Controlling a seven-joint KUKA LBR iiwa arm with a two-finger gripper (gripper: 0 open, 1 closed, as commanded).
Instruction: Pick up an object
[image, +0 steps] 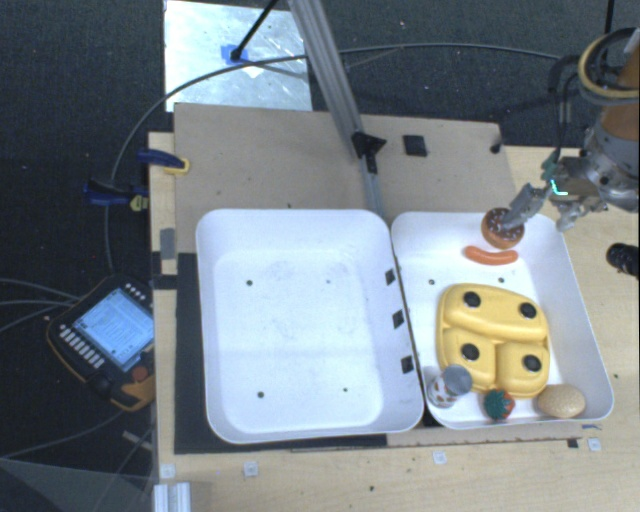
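My gripper (527, 207) hangs at the right bin's (578, 290) far edge, touching the brown doughnut (501, 228); whether it grips, I cannot tell. I should centre over the doughnut, clear of the orange sausage (490, 255) beside it.

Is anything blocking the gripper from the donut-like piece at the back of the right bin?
Nothing visible does. The gripper sits right beside the donut, near the right bin's back rim. The orange sausage lies just in front of the donut, not between them.

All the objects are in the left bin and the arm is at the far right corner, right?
Wrong bin. The camera view shows the yellow tray, sausage and donut in the right bin. The gripper is indeed at its far right corner.
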